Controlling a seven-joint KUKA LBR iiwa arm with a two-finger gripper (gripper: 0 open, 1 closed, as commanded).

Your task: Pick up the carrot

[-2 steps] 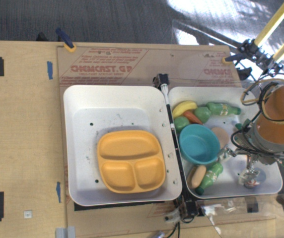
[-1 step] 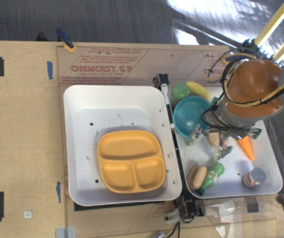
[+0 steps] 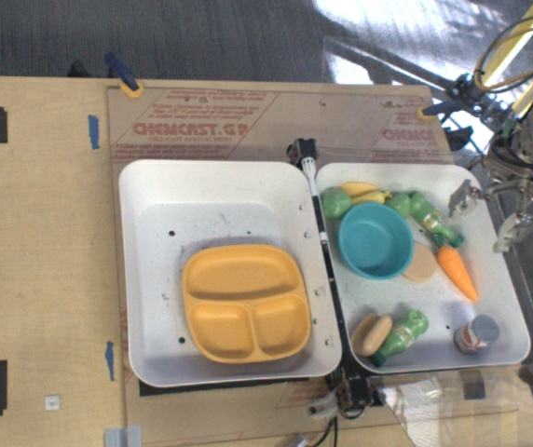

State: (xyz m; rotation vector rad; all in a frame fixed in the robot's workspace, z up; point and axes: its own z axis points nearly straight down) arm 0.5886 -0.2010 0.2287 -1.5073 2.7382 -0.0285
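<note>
Claw (image 3: 490, 214) spread, empty, at right bin's (image 3: 518, 315) far-right rim. Tapered orange carrot with green top (image 3: 455, 262) lies just below-left; straddle mid-body across its axis, clear of teal bowl (image 3: 375, 240).

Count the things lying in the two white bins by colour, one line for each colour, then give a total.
Yellow: 2, the divided plate and the banana
Green: 3, at and
Teal: 1, the bowl
Orange: 1, the carrot
Tan: 2, at and
Grey: 1, the small can
Total: 10
</note>
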